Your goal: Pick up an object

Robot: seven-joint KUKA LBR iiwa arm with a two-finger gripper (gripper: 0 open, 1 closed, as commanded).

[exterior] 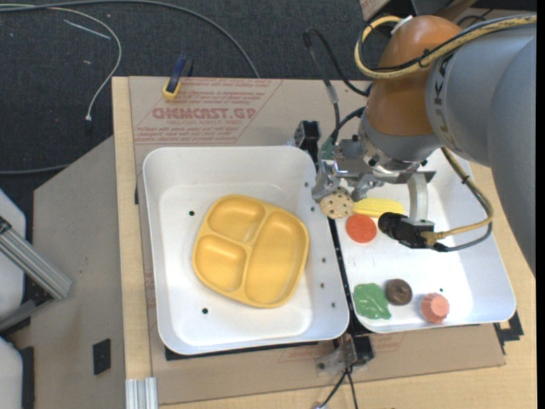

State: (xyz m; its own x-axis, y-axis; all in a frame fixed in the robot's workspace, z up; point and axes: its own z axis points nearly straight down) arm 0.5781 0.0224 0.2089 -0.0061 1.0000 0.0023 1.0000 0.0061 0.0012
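Observation:
My gripper [340, 182] hangs over the upper left corner of the right bin [477, 254], close to the wall shared with the left bin. Just below it is a tan round disc with holes [336, 204], touching or nearly touching the gripper; whether it is gripped cannot be made out. A yellow oblong piece [378, 205] lies right of the disc, and a red-orange round piece [361, 229] lies below it. Along the bin's front edge sit a green leafy piece [370, 300], a brown ring [398, 291] and a pink round piece [435, 307].
The left bin [170, 228] holds a yellow three-compartment plate [251, 250] in its middle. A blue and yellow clip [177, 76] lies on the cardboard behind the bins. The arm's grey and orange body covers the back of the right bin.

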